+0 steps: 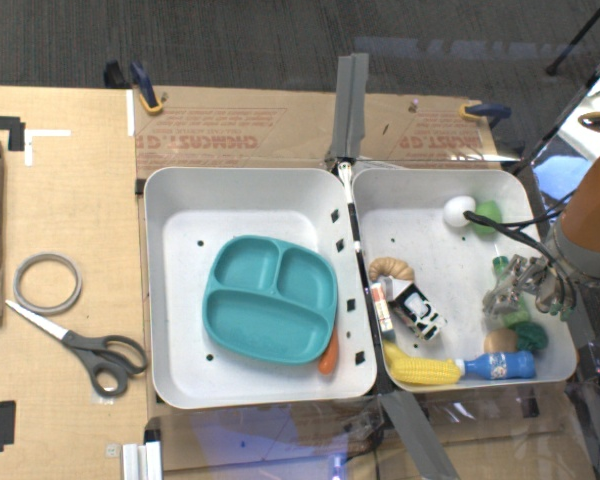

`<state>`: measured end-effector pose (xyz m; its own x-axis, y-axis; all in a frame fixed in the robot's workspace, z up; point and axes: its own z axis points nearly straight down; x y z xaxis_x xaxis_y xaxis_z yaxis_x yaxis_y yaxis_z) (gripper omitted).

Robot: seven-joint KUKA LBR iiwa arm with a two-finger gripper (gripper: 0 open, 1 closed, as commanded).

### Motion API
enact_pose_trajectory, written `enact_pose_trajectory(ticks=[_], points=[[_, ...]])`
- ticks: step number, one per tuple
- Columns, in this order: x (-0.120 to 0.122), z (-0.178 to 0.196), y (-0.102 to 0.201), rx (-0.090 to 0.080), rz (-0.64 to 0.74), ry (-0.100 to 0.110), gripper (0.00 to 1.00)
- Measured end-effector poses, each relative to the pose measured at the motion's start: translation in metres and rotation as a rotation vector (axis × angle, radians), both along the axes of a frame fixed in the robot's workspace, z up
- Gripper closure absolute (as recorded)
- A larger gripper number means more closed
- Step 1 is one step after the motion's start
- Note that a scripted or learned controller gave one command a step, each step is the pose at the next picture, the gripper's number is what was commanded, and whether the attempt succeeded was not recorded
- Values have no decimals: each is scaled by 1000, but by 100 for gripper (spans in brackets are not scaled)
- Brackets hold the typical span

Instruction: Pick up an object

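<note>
Fingers of the gripper (pixel 507 298) hang low at the right bin's (pixel 420 183) right side — spread or closed, I cannot tell. Just beneath lie a green toy (pixel 529 334) and blue bottle (pixel 500 367) — corn cob (pixel 423 371) beside it. Left bin (pixel 170 268) holds a teal divided plate (pixel 271 300).

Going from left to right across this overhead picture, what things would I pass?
Roll of clear tape → grey-handled scissors → teal divided plastic plate → small orange carrot → yellow toy corn cob → blue plastic bottle → the arm's metal tool.
</note>
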<state>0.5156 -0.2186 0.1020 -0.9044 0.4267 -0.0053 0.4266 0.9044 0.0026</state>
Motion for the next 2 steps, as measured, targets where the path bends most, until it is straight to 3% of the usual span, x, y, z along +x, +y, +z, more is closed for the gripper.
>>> enact_pose_trajectory(ticks=[1,2], points=[[30,93,41,-1,-110,2,100],[48,153,62,-1,-281,3,100]])
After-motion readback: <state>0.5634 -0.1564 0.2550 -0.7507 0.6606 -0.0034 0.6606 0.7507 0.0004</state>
